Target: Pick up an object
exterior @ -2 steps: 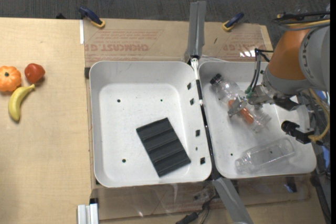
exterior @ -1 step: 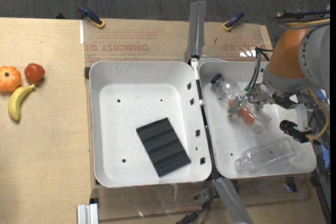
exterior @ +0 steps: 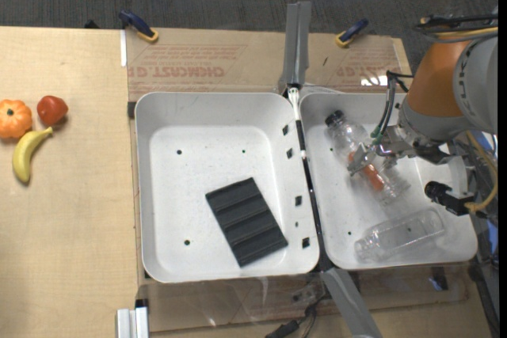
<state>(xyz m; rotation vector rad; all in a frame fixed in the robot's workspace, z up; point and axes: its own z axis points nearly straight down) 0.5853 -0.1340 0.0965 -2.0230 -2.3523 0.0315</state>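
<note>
The gripper [exterior: 369,157] is low in the right bin [exterior: 341,249], seemingly closing on a clear plastic bottle [exterior: 360,148] near the bin's middle, though whether it grips I cannot tell; next it needs a straight lift to test the hold.

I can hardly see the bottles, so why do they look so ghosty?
In the camera view, the two clear bottles are see-through plastic on a bright white right bin, so only faint glints outline them; the dark ridged block in the left bin stands out sharply.
</note>
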